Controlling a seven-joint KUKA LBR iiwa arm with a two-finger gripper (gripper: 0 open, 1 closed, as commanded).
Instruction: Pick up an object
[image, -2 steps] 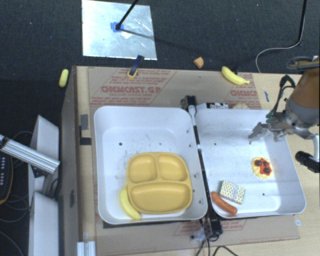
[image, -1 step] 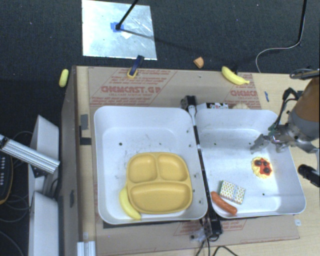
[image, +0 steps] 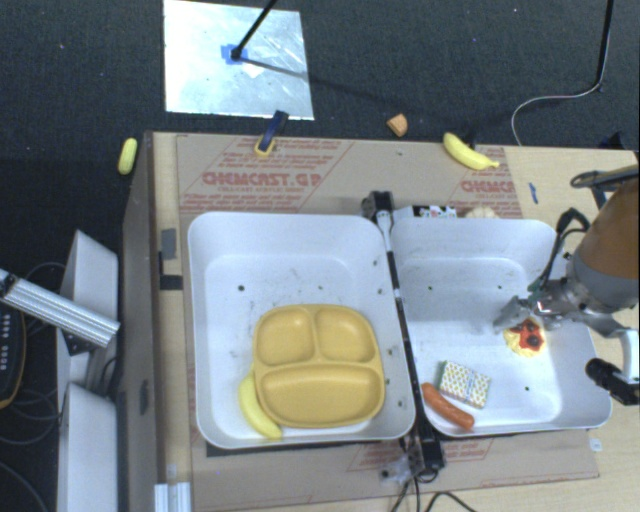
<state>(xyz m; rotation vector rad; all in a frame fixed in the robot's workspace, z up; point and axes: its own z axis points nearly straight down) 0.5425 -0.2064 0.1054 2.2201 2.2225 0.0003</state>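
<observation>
In the right bin (image: 470, 265) my gripper (image: 524, 318) hangs low near the right wall, right over a small yellow toy with red and dark spots (image: 526, 341). Whether the two touch is unclear. A small block with a dotted pattern (image: 465, 383) lies toward the bin's front. Beside it, at the front left corner, lies an orange-red sausage (image: 447, 406). The grey arm with its orange band (image: 612, 250) comes in from the right.
The left bin (image: 290, 250) holds a yellow divided plate (image: 318, 362) and a banana (image: 256, 408) by its front left side. Behind the bins, on the cardboard, lie another banana (image: 467, 151) and a small brown piece (image: 398, 124).
</observation>
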